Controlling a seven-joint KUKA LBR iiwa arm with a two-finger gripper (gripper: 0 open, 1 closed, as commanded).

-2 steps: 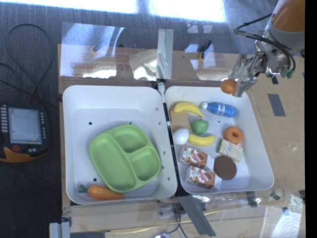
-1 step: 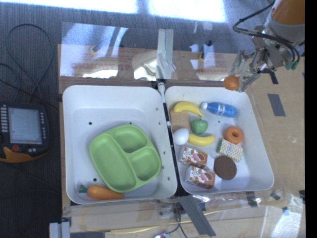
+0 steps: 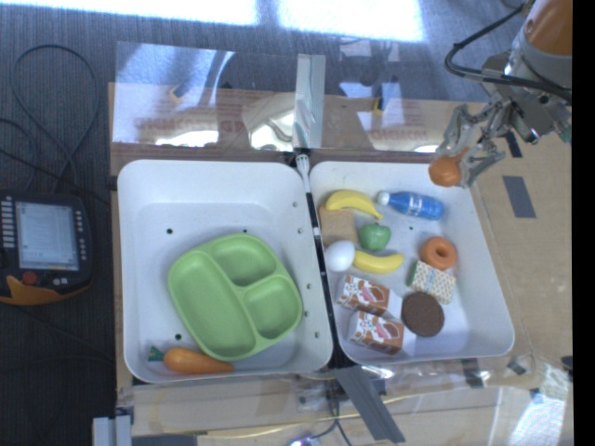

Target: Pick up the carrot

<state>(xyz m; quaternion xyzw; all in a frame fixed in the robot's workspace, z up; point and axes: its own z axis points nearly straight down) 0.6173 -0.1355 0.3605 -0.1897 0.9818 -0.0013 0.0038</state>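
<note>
Camera view: I've got the gripper (image 3: 462,161) up at the far right corner of the right bin (image 3: 483,249), hanging over the rim. There's a small round orange object (image 3: 446,171) pinched between its fingers, looks like an orange fruit, can't confirm. Arm (image 3: 548,26) comes in from the top right, orange band visible, black cable looping off it.

The carrot (image 3: 192,361) is nowhere near that. I see it lying flat in the left bin (image 3: 139,249), near corner on the left side, green top pointing left. It sits just in front of the green divided plate (image 3: 236,295), touching or almost touching the plate edge; can't tell which.

Right bin contents as I read them: banana (image 3: 351,202) at the back left, blue bottle (image 3: 413,205) lying on its side just beside it, green apple or pepper (image 3: 375,237) below, white egg (image 3: 338,255) against the left wall, a second yellow piece (image 3: 378,262) next to the egg, donut (image 3: 438,252) on the right, a speckled sandwich-like block (image 3: 433,282) under it, brown cookie (image 3: 423,314), and two small cartons (image 3: 370,312) near the front.

Teach pendant (image 3: 42,246) sits on the floor mat to the left of the bench, well apart from both bins.
</note>
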